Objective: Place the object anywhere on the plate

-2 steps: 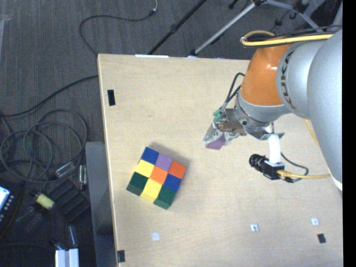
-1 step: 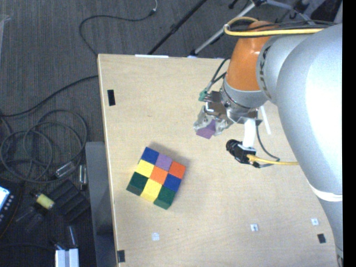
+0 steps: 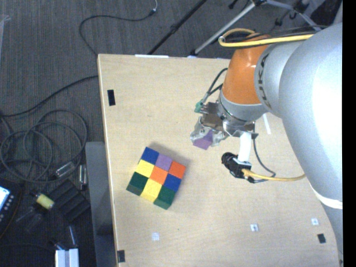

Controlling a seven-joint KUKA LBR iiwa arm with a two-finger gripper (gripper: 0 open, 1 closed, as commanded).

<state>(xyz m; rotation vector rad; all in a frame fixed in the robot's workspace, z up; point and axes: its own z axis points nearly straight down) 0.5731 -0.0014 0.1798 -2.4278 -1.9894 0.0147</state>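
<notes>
Nearest item: pale wooden board (image 3: 139, 82), flat, w/ small dark marks near its front edge and one black mark (image 3: 111, 97) toward the far-left corner.

On the board, front-left area: multicolour cube cluster (image 3: 157, 177), a 3x3 top face in blue, purple, orange, yellow and green. It rests flat, turned at an angle to the board edges.

Further back and to the R of the cluster, well apart from it: gripper (image 3: 201, 133), pointing down at the board. Fingers are closed in around a small purple block (image 3: 202, 142); the block shows between and just below the tips. Whether it touches the board: cannot tell.

Above the gripper: orange band (image 3: 245, 77), then the grey arm (image 3: 311, 104), which enters from the R.

Floor, L of board: dark carpet w/ loose black cables (image 3: 39, 138). Far side, beyond the board: thin metal stand legs (image 3: 245, 10).
</notes>
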